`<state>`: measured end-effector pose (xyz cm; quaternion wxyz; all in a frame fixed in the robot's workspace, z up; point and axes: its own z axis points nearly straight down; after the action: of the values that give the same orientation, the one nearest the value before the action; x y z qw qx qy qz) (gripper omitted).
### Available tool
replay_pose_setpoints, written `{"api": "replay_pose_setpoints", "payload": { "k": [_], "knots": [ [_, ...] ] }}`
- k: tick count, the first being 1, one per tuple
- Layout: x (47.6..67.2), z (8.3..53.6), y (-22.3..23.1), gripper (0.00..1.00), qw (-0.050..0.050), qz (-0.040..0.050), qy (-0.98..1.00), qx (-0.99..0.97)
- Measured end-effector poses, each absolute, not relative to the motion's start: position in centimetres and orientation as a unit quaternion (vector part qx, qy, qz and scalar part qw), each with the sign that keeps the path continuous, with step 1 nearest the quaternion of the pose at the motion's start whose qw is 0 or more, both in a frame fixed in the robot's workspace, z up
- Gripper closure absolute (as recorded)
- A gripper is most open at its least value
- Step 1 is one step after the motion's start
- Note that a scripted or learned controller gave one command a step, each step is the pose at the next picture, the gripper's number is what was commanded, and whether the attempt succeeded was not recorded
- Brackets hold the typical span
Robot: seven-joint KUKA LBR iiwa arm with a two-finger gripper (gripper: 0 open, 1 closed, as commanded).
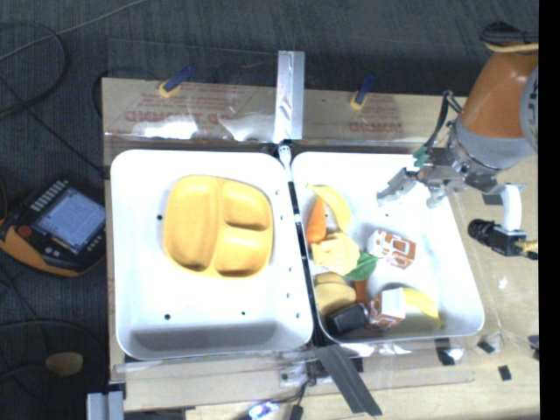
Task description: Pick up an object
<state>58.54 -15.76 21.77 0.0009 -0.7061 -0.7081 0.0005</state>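
My gripper [408, 196] hangs over the upper right part of the right bin [461, 261], fingers spread open, nothing between them. Below and to its left lies a heap of toy food: a red and white carton [394, 248], a yellow curved piece [335, 203], an orange carrot [316, 222], a pale yellow chip [338, 253] and a green leaf [361, 268]. Further down sit a brown lump [327, 288], a black object [347, 319], a second small carton [390, 307] and a yellow wedge [422, 303]. The nearest item, the red and white carton, lies apart from the fingers.
The left bin [131, 261] holds a yellow divided tray [217, 226]. A metal strip [290, 94] stands behind the rim between the bins. A control pendant [59, 224] and cables lie on the floor at left. A black fitting [492, 233] sits right of the right bin.
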Motion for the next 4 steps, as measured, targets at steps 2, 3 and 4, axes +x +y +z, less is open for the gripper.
{"api": "replay_pose_setpoints", "payload": {
  "k": [2, 3, 4],
  "knots": [
    [61.1, 9.0, -11.3, 0.00, -0.005, -0.0012, -0.781, -0.625],
    [51.1, 9.1, -13.1, 0.00, -0.005, -0.0019, -0.807, -0.590],
    [54.4, 11.6, -20.3, 0.00, 0.000, 0.0013, -0.706, -0.708]
  ]
}}
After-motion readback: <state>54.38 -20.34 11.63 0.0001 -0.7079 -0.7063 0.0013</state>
